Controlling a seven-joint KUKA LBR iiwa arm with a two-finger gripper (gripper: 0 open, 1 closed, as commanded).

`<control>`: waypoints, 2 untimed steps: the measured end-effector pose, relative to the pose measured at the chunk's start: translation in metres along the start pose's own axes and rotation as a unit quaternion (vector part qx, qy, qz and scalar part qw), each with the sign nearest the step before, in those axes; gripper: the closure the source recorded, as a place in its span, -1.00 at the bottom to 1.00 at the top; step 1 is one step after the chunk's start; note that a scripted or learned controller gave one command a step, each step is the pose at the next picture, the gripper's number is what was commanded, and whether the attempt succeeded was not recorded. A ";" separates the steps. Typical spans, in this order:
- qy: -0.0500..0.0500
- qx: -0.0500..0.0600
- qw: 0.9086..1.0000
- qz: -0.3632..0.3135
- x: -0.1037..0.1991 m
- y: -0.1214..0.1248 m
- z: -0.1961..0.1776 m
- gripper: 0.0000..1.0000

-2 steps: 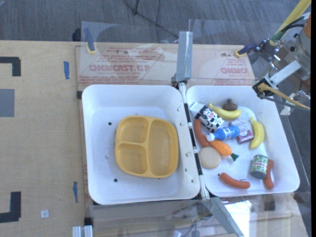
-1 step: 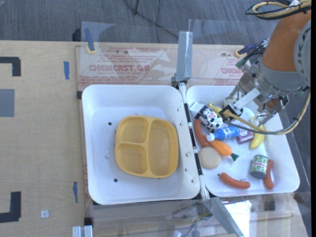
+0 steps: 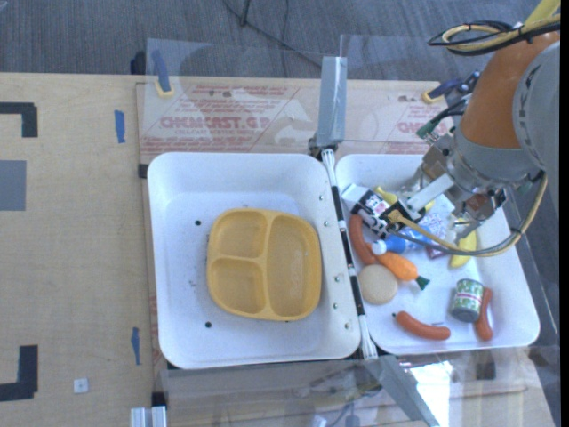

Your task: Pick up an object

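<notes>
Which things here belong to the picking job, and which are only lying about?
For the job:
gripper, low over the right bin
toys in that bin: carrot, sausage, can, round cookie

Lying about:
yellow tray in the left bin
blue tape on the bench
cables on the floor

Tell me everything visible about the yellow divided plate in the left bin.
The yellow divided plate looks like matte plastic, a rounded rectangle with a raised rim. Ridges split it into three compartments: one long one on the view's right side and two smaller ones on the left. All three hold nothing. It lies flat, right side up and turned slightly askew, near the middle of the left white bin, resting on the bin's floor. No other thing touches it.
</notes>
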State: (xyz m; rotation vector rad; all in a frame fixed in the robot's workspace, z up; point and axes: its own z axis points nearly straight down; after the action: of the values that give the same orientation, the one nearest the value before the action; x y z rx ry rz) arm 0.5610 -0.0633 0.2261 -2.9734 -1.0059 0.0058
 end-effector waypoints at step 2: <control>0.000 -0.001 1.000 -0.017 -0.044 -0.037 -0.176 -1.00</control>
State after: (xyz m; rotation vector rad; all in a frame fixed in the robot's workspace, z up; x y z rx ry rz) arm 0.5050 -0.0609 0.4023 -2.9574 -1.0575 0.0033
